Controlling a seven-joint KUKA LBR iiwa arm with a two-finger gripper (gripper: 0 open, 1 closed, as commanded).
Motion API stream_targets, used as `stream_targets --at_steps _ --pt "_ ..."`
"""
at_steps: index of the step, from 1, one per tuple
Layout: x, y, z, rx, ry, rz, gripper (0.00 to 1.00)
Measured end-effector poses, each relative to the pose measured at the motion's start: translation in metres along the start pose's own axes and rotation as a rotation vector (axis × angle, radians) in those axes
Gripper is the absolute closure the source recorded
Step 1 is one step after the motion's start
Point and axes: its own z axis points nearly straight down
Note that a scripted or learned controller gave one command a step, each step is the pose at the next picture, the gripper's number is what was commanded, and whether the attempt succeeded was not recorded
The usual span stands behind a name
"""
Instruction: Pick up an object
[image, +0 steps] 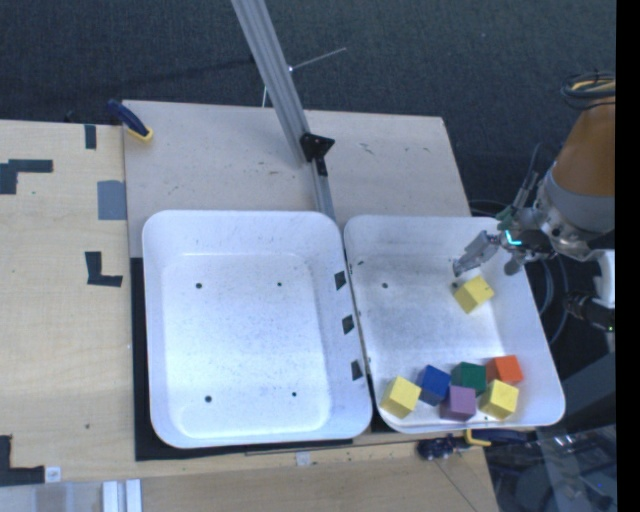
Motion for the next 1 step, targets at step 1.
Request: stream_targets --at_steps 1 --pt "0.0001 0.001 -0.0024 -0.004 -0.001 -0.002 0.0"
